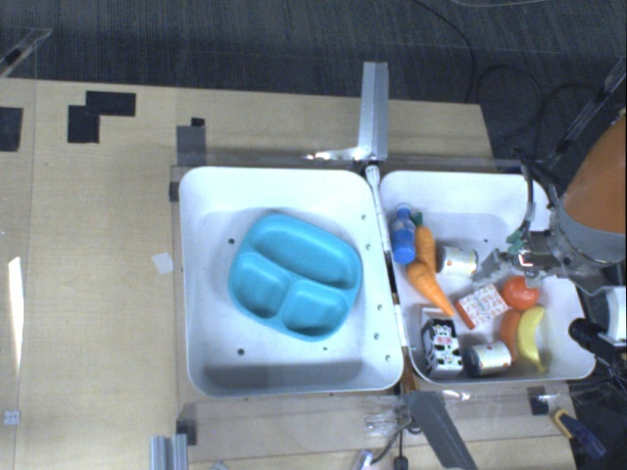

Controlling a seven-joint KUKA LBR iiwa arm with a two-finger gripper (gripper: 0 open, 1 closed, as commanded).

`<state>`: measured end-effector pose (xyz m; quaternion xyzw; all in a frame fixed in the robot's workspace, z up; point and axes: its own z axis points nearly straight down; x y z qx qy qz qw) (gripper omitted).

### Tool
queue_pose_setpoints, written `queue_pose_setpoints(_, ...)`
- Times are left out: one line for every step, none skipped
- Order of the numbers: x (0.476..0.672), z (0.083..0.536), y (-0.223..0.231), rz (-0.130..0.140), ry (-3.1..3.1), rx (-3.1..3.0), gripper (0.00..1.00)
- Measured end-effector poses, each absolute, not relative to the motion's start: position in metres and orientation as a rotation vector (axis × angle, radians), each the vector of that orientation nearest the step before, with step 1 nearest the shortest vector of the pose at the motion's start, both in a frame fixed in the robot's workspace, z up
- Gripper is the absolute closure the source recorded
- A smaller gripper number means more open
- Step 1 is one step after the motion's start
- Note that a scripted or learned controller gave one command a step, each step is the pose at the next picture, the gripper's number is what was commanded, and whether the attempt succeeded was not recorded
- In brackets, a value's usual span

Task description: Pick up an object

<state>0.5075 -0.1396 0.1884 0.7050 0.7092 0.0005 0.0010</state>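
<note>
In the right bin (460,196), carrots (427,272), a blue bottle (403,238), red tomato (518,291) and banana (530,336) crowd toward six o'clock beneath the gripper (524,256), its fingers too blurred to read.

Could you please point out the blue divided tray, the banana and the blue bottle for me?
blue divided tray (294,274), camera view, on the ridge between its compartments.
banana (530,335), camera view, on the middle of its yellow body.
blue bottle (403,240), camera view, on its blue body.

A pale wooden bench (88,292) stands on dark carpet (196,13) crossed by a cable (460,37).
</note>
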Motion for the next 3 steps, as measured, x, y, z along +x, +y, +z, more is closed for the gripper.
queue_pose_setpoints(0.583, 0.117, -0.137, 0.041, 2.254, 2.138, 0.00)
queue_pose_setpoints(0.588, 0.134, -0.136, 0.055, 2.248, 2.127, 1.00)
queue_pose_setpoints(0.578, 0.293, -0.102, 0.007, 2.184, 2.250, 1.00)
